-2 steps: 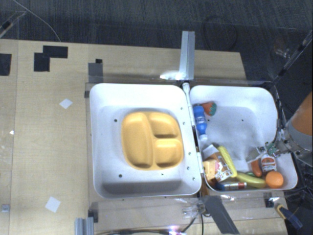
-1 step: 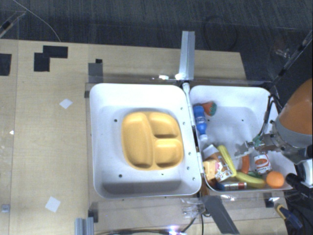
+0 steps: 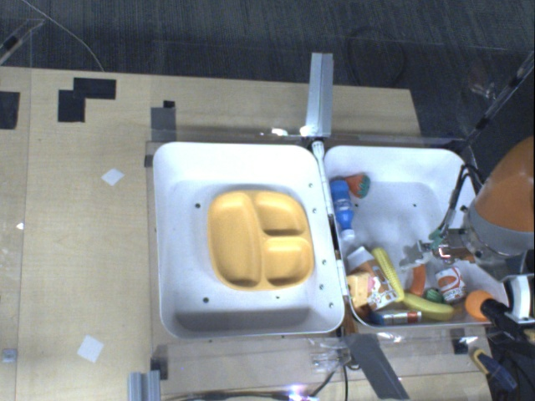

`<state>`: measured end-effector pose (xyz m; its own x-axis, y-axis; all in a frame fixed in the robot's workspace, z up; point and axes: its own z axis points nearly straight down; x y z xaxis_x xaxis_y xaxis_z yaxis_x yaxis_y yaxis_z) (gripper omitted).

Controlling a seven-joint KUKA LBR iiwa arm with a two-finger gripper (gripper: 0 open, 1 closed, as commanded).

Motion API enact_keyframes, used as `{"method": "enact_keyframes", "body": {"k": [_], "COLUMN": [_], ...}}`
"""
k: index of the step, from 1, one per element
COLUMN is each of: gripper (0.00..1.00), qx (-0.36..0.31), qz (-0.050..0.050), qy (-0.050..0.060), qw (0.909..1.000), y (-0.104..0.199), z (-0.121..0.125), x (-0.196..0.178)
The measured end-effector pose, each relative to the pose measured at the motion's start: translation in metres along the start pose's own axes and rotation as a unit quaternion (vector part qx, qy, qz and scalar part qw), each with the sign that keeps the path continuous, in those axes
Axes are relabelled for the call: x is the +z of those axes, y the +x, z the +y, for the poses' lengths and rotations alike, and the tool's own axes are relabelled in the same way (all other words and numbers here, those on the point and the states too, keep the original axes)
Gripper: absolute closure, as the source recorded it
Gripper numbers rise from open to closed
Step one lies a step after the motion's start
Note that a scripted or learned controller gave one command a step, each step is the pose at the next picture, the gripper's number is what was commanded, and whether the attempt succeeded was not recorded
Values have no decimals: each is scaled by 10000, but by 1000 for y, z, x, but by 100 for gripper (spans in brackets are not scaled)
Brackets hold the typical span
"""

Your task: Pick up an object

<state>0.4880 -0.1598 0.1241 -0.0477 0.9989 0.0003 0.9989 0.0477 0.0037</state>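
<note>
Gripper [image 3: 428, 251] was seen low in right bin [image 3: 401, 170]; its grip state could not be told. Banana [image 3: 428, 306] lay just below it.

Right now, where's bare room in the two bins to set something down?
Right bin: bare floor at the back, beyond the blue bottle; its front is crowded around the banana. Left bin: only a margin around the yellow tray.

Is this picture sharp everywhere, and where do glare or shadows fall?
Camera view: soft overall. The small things heaped in the right bin blur together, while the yellow tray in the left bin reads clearly. Bright glare washes the white bin floors, a soft shadow lies along the left bin's near wall, and the orange band of the arm is blurred.
</note>
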Motion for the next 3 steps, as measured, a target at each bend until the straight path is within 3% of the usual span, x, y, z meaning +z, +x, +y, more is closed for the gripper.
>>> {"method": "enact_keyframes", "body": {"k": [1, 2, 3], "gripper": [100, 100, 0], "qx": [-42, 347, 337], "qz": [-12, -14, -12], "qy": [-35, -11, -6], "qw": [10000, 9994, 9994], "y": [0, -49, -48], "z": [3, 46, 46], "x": [-12, -25, -25]}}
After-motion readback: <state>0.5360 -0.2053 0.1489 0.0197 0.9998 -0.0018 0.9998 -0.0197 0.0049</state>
